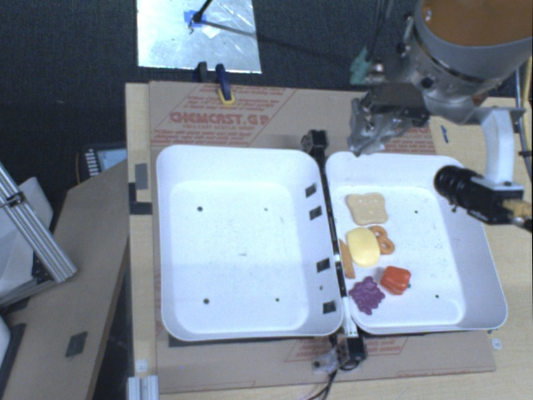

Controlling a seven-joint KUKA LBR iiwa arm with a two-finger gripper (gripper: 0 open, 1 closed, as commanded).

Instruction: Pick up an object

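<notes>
Objects for picking sit clustered in your right bin (466, 223): bread slice (366, 207), yellow lemon (363, 246), red pepper (396, 279), purple grapes (366, 294). Your jaws (371, 136) hover above its far edge.

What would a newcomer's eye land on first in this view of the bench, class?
Probably the small cluster of toy foods along the left side of the right bin: a slice of bread, a yellow piece, a red pepper and purple grapes. Next comes the grey arm with its orange band at the top right, its gripper hanging above the bin's far edge. The left bin sits alongside.
</notes>
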